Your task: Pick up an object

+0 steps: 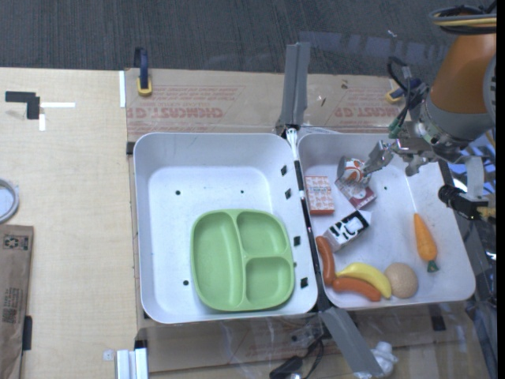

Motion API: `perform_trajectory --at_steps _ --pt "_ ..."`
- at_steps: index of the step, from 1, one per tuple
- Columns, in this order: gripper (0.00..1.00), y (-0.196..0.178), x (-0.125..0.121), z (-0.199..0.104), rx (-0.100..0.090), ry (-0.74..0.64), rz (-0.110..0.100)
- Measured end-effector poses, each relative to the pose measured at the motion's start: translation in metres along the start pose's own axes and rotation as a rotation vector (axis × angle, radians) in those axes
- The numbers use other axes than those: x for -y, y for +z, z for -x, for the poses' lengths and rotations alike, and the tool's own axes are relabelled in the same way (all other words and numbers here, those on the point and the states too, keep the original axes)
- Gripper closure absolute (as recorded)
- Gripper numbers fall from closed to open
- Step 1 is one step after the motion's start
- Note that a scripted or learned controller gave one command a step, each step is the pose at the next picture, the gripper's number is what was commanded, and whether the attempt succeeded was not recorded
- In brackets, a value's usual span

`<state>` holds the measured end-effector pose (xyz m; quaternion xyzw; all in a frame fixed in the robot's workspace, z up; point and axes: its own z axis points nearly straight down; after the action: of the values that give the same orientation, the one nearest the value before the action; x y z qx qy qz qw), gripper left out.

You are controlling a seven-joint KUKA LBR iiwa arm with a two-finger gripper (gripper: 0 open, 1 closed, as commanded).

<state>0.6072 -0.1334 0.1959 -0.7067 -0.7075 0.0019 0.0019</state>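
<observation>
The right bin point(442, 181) holds several items. A crinkly silver packet with orange print point(353, 178) lies near its back. In front of it are a small red and white box point(319, 194) and a black and white pack point(348, 227). An orange carrot point(425, 238) lies at the right. A yellow banana point(365, 275), two red sausages point(325, 259) and a tan ball point(402, 280) crowd the front edge. My gripper point(379, 158) hangs low over the bin's back part, its tip right beside the silver packet's right edge. Whether it touches the packet I cannot tell.
A green divided plate point(242, 259) lies in the left bin point(158, 212). A grey divider point(296, 93) rises between the bins at the back. Clamps point(142, 73) sit on the cardboard behind. A tape roll point(5, 201) rests on the bench at far left.
</observation>
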Motion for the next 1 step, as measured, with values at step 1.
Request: perform_trajectory --at_steps 1 --pt "0.0 0.1048 -0.0325 -0.0196 0.001 -0.123 0.005"
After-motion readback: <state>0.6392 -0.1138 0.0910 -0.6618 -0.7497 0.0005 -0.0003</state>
